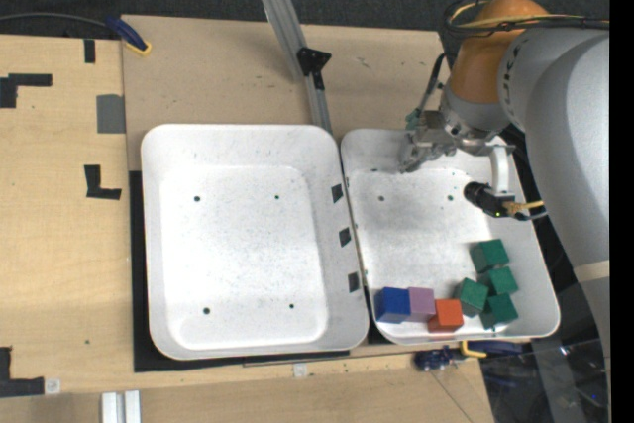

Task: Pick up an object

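Observation:
Several small blocks lie bunched in the near right corner of the right bin (pixel 406 223): a blue block (pixel 393 302), a purple block (pixel 422 301), an orange block (pixel 448 314) and several green blocks (pixel 490 257). My gripper (pixel 412 157) hangs over the bin's far edge, well away from the blocks, with nothing seen in it. The grey arm with its orange band (pixel 490 54) comes in from the upper right.
The left bin (pixel 238 233) sits beside the right one, with black clips along the shared rim. A slanted metal pole (pixel 287 15) rises behind the bins. A black-and-yellow cable fitting (pixel 492 199) hangs near the right bin's right wall.

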### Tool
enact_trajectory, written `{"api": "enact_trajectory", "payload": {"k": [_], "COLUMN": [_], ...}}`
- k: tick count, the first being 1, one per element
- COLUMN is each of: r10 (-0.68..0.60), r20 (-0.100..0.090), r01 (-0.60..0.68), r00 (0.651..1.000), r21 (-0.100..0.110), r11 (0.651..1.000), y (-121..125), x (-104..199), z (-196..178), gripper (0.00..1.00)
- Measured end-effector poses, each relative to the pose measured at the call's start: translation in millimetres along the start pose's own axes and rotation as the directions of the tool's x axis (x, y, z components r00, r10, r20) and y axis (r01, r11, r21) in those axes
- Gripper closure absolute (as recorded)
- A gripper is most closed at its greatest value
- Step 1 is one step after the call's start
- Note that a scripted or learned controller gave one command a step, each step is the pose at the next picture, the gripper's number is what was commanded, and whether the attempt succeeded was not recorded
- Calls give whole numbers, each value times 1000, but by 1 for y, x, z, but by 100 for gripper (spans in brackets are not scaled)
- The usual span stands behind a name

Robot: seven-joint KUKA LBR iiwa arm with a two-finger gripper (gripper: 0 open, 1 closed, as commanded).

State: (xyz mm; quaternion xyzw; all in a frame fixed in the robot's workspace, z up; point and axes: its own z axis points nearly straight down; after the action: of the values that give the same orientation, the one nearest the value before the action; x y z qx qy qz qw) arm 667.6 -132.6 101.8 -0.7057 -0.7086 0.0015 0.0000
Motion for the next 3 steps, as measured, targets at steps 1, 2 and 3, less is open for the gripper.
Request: {"api": "enact_trajectory", "payload": {"k": [1,2,3], "r10": [2,3,3], "r20": [-1,-1,-2], "r01": [-2,-3,-3], "r00": [1000,1000,1000], "r21": [-8,-8,-3], "r11": [1000,1000,1000], "y": [-3,-7,-7], "x": [3,-2,-2], "z": [-63,-123,-126], "gripper": [100,100,100]}}
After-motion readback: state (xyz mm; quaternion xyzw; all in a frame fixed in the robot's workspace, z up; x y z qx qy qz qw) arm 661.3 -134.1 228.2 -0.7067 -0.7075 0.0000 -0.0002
